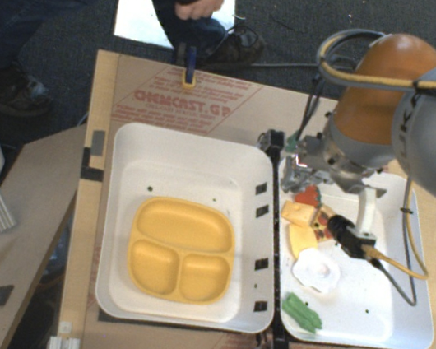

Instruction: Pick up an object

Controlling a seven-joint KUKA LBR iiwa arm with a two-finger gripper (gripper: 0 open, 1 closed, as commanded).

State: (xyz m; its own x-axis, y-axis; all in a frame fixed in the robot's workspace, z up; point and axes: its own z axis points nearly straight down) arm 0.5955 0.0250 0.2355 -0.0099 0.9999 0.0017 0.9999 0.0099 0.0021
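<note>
Camera view, looking down at a slant. End effector [297, 175] sits low over the far left corner of the right-hand shallow white plastic bin [392, 326], close to the wall shared with the neighbouring bin. Cannot tell how far open it is, and nothing can be seen in its hold; wrist hardware crowds that spot.

Just beside it, on the near side: a small red plastic piece [308, 196], partly tucked under the wrist. Touching that, a pale yellow flat wedge [298, 214], then a second yellow slab [301, 239] nearer the camera. Next out, a white crumpled round piece [316, 270] against the second slab. Apart from that cluster, by the near left corner of the same bin, a green pod-shaped piece [302, 312].

The grey arm with its orange band [391, 70] comes in from the right, above the bin.

Left-hand shallow white bin [202, 167] holds a yellow three-compartment plastic plate [181, 249], lying flat, centred.

Both bins rest on a brown sheet with red lettering [131, 96] covering the bench. At its far edge a person's hand [200, 3] grips a dark tool with a yellow tip [189, 68], tip on the sheet.
</note>
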